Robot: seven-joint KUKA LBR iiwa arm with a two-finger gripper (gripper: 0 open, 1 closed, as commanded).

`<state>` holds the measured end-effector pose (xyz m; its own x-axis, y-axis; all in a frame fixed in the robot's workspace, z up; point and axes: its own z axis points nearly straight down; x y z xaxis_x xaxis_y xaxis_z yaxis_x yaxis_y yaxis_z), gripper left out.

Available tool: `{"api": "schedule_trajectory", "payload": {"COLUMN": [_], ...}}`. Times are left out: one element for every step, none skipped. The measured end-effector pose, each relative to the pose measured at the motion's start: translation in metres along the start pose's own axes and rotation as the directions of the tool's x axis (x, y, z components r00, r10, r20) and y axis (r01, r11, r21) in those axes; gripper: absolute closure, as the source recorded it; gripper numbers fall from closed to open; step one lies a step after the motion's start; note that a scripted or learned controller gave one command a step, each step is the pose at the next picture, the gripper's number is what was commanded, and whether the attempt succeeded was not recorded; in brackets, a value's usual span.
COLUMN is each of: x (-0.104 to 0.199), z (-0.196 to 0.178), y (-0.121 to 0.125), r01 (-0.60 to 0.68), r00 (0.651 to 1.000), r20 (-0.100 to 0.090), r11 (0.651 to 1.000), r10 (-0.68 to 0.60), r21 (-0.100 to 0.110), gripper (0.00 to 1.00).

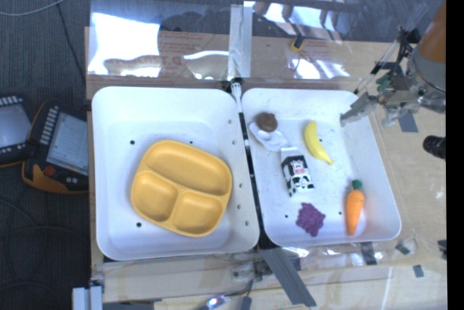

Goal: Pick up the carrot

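Note:
The carrot (354, 208), orange with a green top, lies upright along the right bin's (384, 178) right side, near its front corner. My gripper (380, 100) hovers at the bin's far right rim, well behind the carrot and apart from it. One grey finger (355, 111) juts left over the rim. Nothing shows between the fingers.
In the right bin lie a yellow banana (317, 142), a brown-topped white item (267, 129), a black-and-white cow carton (296, 174) and purple grapes (311, 218). The left bin (116, 120) holds a yellow divided plate (181, 187). A pendant (54, 149) lies on the floor at left.

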<state>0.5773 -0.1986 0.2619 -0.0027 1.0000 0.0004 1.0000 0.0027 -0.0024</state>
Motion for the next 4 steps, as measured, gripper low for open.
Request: {"api": "schedule_trajectory", "payload": {"x": [-0.012, -0.013, -0.014, 0.049], "z": [0.116, 0.165, 0.157, 0.073], "y": [-0.046, -0.08, -0.08, -0.069], "r01": [-0.009, -0.022, -0.022, -0.099], "r00": [1.0, 1.0, 1.0, 0.995], "r20": [0.0, -0.009, -0.006, 0.001], "r11": [1.0, 1.0, 1.0, 0.995], "r10": [0.009, 0.021, 0.021, 0.099], "r21": [0.001, -0.007, -0.006, -0.001], "gripper": [0.0, 0.0, 1.0, 1.0]}}
